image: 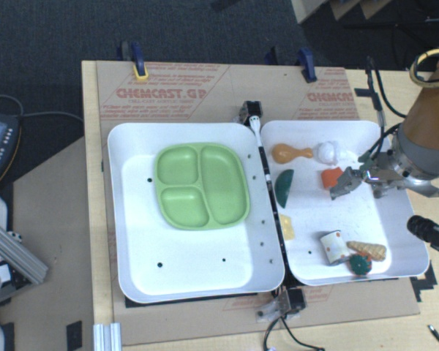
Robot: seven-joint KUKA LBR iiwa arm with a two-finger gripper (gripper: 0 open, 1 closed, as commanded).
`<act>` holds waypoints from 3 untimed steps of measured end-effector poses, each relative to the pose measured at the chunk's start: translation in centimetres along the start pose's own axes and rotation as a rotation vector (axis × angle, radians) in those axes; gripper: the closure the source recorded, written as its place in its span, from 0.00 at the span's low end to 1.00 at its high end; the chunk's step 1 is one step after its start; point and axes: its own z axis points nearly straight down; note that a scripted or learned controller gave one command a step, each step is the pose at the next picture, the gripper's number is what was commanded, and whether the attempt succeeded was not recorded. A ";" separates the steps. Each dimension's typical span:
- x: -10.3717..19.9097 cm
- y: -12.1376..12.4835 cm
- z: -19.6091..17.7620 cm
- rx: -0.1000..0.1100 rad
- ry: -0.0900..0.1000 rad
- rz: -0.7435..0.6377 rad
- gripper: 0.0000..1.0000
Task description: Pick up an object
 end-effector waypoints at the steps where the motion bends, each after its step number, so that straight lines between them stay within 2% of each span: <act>1: -0.3 -1.0 5.8 0.007 0.002 0.001 0.00; 2: -0.7 -1.4 10.2 0.006 0.002 0.001 0.00; 3: -0.6 -1.5 12.4 0.004 0.002 0.000 0.00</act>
